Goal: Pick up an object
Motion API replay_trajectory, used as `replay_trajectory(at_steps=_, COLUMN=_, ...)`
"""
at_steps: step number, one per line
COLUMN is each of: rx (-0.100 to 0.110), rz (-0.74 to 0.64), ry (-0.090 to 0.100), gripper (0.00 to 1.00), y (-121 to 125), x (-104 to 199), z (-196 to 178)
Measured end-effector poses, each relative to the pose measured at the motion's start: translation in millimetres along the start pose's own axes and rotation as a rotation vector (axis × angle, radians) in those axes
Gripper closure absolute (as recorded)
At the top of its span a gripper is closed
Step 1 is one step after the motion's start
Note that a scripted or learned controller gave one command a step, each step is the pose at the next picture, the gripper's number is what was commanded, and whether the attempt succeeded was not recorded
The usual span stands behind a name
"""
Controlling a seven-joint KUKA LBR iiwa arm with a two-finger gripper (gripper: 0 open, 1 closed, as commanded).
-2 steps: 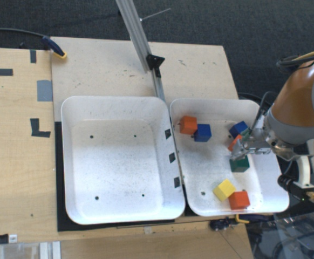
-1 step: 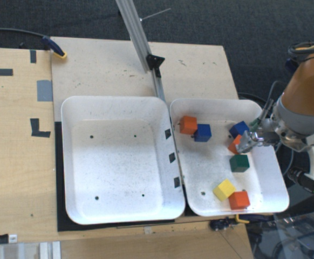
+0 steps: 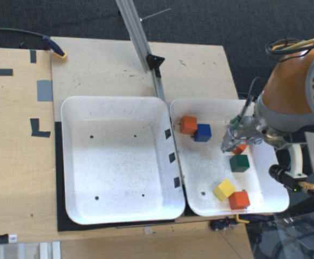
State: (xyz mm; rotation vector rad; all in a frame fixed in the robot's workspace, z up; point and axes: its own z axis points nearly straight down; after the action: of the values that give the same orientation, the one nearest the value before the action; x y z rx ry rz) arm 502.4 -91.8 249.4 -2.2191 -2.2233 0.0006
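My gripper [image 3: 234, 143] is low in the right bin [image 3: 211, 169], near that bin's right side. A small red object [image 3: 241, 149] peeks out just under it, mostly hidden by the gripper, and whether it is held cannot be seen. A green cube [image 3: 239, 163] lies directly in front of the gripper, close to the red object. An orange cube [image 3: 188, 125] and a blue cube [image 3: 203, 133] touch each other at the bin's back left. A yellow cube [image 3: 224, 189] and an orange-red cube [image 3: 239, 199] sit together at the front.
The left bin [image 3: 70, 144] stands beside the right one, their rims meeting in the middle. A slanted metal rail [image 3: 138, 31] runs from the top down to the bins' shared edge. The arm's orange band [image 3: 289, 85] looms over the right bin's right rim.
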Motion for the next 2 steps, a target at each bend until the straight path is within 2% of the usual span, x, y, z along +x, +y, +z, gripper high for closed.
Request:
replay_trajectory(at_steps=1, rx=0.000, rz=-0.005, ry=0.002, gripper=1.00, y=14, x=56, z=-6)
replay_trajectory(at_steps=2, rx=0.003, rz=-0.004, ry=0.001, gripper=1.00, y=21, x=109, z=9)
